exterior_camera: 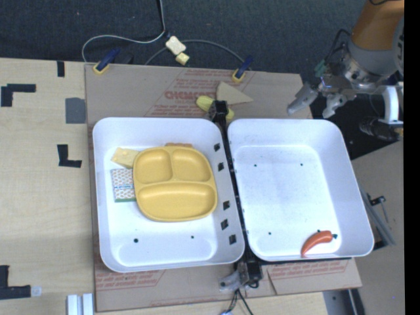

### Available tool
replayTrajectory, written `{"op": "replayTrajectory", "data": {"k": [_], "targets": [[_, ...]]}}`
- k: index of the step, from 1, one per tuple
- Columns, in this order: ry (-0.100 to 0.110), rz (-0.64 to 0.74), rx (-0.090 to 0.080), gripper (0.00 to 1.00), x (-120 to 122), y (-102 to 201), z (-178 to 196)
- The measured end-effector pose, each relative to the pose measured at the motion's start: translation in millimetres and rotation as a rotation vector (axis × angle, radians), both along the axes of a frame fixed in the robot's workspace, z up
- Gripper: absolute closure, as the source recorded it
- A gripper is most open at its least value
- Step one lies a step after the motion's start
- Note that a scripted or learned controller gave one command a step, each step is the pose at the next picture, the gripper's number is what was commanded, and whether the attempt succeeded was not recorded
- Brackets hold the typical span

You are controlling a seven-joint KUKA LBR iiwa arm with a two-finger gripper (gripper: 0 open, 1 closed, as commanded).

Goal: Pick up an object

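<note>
Orange chili pepper point(318, 241) lying in the right bin point(292, 133), near corner; gripper point(319, 100) high beyond the far rim, fingers spread, holding nothing.

Likely light, smooth plastic, stiff and curved, so prone to slipping or rolling out of a pinch; best taken across the thick middle, fingers closing square to the length. Long axis running left-low to right-high, fat rounded end toward the left, green stem tip toward the right wall. Little room on the wall side for a finger. In the left bin point(105, 176): 1 yellow divided plate point(176, 183), 1 pale wedge point(123, 156), 1 small patterned packet point(122, 184), all flatter and harder to pinch.
</note>
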State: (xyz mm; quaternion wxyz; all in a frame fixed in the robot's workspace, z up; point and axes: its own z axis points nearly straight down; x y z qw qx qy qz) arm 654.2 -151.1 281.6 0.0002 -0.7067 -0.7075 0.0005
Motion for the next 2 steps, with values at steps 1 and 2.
{"op": "replayTrajectory", "data": {"k": [1,2], "targets": [[0.016,0.001,0.004,0.0,-42,43,-167],[-0.004,-0.005,-0.001,0.0,-18,-54,-197]]}}
